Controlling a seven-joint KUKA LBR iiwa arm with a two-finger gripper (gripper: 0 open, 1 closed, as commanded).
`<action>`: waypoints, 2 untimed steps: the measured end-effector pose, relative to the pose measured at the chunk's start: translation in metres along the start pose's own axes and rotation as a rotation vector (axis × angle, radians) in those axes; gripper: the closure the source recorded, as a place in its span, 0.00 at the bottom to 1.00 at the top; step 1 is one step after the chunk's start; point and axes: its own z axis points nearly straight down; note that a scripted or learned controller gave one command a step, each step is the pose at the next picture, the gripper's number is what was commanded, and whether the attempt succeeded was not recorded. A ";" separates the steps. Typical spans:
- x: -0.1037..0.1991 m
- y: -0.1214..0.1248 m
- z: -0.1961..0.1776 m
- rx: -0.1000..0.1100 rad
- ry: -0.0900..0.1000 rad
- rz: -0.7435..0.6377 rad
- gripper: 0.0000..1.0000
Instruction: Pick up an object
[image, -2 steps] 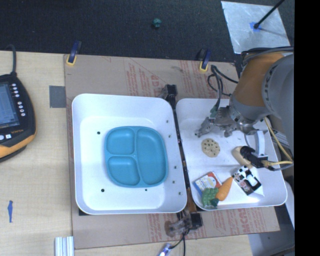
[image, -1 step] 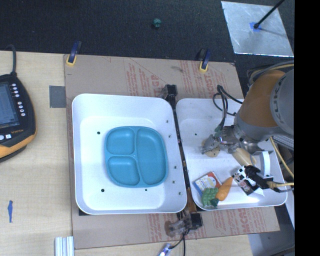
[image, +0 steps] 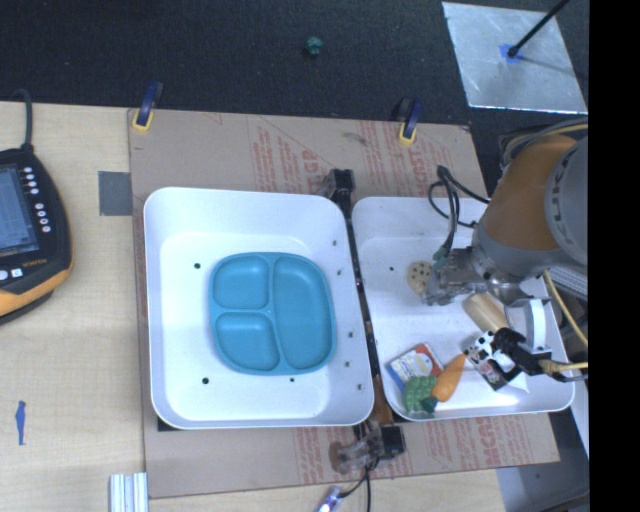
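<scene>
Low in the right bin (image: 380, 215), the end effector (image: 443, 283) hangs over the floor beside a round tan cookie (image: 421, 272); whether it is spread or closed cannot be told. Nearer lie a wooden-handled tool (image: 484, 310), a carrot (image: 451, 375), a green vegetable (image: 421, 391) and a small packet (image: 408, 362). A blue divided plate (image: 271, 311) fills the left bin (image: 170, 220).

Grey arm (image: 560, 215), orange band, black cable, metallic pincer (image: 440, 280)

A blue divided plate (image: 272, 311) lies in the left bin (image: 165, 300); the gripper (image: 440, 280) hangs over the right bin (image: 385, 225) beside a cookie (image: 420, 273).
</scene>
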 end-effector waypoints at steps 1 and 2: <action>-0.026 0.020 -0.069 -0.005 0.000 0.005 1.00; -0.026 0.019 -0.068 -0.004 0.001 0.005 0.00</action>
